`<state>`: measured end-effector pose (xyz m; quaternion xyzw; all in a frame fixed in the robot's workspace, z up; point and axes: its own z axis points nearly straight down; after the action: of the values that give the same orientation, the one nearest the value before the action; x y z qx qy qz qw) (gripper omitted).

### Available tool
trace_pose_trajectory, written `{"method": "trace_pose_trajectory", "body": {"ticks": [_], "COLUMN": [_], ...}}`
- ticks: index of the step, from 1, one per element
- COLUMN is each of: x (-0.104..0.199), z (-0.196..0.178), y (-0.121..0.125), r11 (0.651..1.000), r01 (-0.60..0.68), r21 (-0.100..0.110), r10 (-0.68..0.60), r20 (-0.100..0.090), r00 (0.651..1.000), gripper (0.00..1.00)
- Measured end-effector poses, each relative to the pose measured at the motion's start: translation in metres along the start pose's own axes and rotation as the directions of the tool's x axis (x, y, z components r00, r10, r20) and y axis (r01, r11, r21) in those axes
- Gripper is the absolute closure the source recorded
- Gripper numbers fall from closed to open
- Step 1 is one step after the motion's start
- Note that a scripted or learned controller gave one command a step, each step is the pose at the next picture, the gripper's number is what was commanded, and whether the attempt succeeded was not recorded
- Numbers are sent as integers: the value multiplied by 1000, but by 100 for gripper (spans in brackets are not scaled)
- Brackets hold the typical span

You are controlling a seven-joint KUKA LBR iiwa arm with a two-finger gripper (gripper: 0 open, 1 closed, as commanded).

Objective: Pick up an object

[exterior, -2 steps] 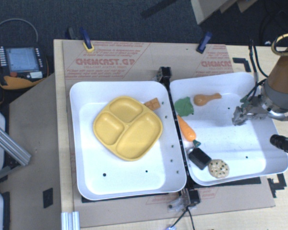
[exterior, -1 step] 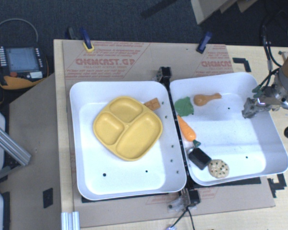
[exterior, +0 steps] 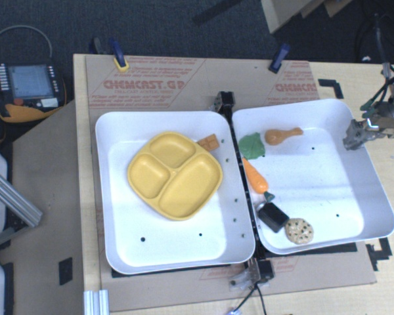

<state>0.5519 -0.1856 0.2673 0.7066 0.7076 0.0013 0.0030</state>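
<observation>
- At the right edge of the camera view, the gripper [exterior: 356, 136] hangs over the far right rim of the right bin [exterior: 354, 202], well apart from every object; its fingers are too small and blurred to judge, so how far the claw is open cannot be told, and nothing shows between them
- Left bin [exterior: 118, 228] holds a yellow divided plate [exterior: 175, 174], with a small brown block [exterior: 209, 142] touching the plate's far right edge
- Along the right bin's left side lie a green leafy piece [exterior: 251, 146], then an orange carrot [exterior: 255, 176] just beside it toward the near side
- A tan drumstick [exterior: 282, 135] lies beside the green piece, toward the bin's far wall
- Near the right bin's near left corner sit a black block [exterior: 273, 216] and a speckled cookie [exterior: 299, 230], just beside each other
- Both bins rest on a cardboard sheet [exterior: 184, 81] printed with red lettering, held by a blue clamp [exterior: 120, 54] at its far edge
</observation>
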Motion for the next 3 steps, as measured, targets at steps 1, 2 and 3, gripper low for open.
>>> {"method": "trace_pose_trajectory", "body": {"ticks": [1,2,3], "x": [55,107,163], "z": [-3,12,27], "y": [-5,5,10], "r11": [1000,1000,1000], "r01": [5,4,5], "r21": [6,8,9], "r10": [-5,-4,-5], "r20": [-4,-4,-5], "r00": [1000,1000,1000], "gripper": [100,100,100]}}
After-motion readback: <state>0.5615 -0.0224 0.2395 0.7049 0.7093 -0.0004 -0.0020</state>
